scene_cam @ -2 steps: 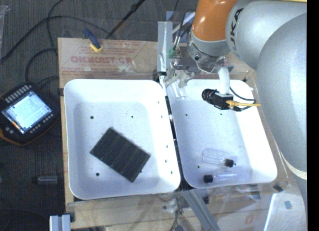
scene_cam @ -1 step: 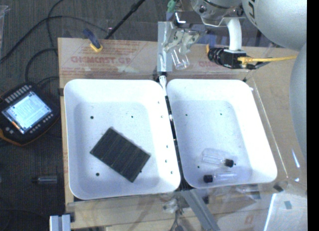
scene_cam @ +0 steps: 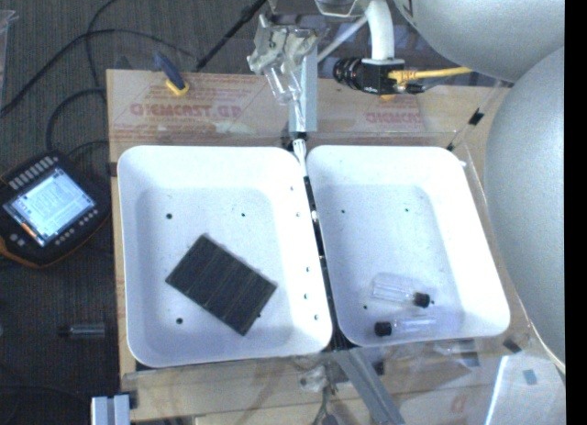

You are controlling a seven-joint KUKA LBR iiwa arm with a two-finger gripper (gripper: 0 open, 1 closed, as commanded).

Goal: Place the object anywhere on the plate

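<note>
A dark ridged rectangular plate [scene_cam: 221, 284] lies flat and turned at an angle in the left bin [scene_cam: 128, 258], toward its front. Two small clear vials with black caps lie in the front of the right bin [scene_cam: 477, 230], one [scene_cam: 398, 291] behind the other [scene_cam: 402, 327]. My gripper [scene_cam: 298, 120] hangs at the top of the view, above the back edge of the bench where the two bins meet. It is well away from both the plate and the vials.
The large grey arm [scene_cam: 514, 65] fills the upper right and overhangs the right bin's far side. A teach pendant [scene_cam: 46, 205] lies on the floor to the left. A blue-handled tool [scene_cam: 171, 74] rests on the board behind the left bin.
</note>
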